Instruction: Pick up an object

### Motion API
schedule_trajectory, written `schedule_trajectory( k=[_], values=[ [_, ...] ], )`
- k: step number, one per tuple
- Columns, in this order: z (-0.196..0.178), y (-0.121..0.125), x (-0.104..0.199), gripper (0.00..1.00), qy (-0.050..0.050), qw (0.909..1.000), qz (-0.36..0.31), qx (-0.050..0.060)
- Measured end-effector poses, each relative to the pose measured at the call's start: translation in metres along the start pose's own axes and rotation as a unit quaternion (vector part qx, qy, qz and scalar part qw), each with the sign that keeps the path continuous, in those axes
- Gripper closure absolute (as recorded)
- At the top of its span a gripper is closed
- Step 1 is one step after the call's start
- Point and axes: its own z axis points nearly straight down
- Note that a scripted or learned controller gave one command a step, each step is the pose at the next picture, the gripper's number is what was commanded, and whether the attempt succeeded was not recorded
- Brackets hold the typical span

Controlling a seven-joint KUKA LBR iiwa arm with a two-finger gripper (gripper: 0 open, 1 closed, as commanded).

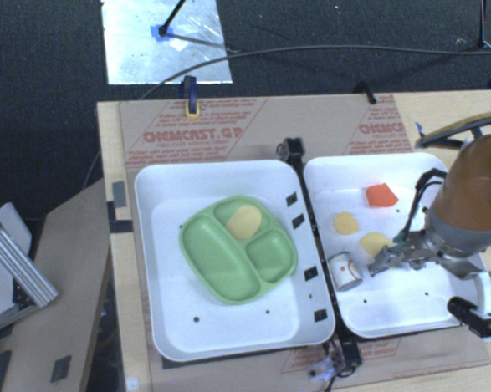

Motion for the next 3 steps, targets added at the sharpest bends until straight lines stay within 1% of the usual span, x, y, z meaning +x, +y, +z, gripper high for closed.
schedule_trajectory(
  k=[1,2,3],
  values=[
    [-0.013,0.001,-0.001,1.00,-0.001,1.0000,0.000,-0.003],
    [-0.077,0.007,-0.002,1.00,-0.002,1.0000,-0.002,-0.005],
    [-0.116,0.009,-0.003,1.00,-0.001,1.0000,-0.002,-0.004]
  ],
)
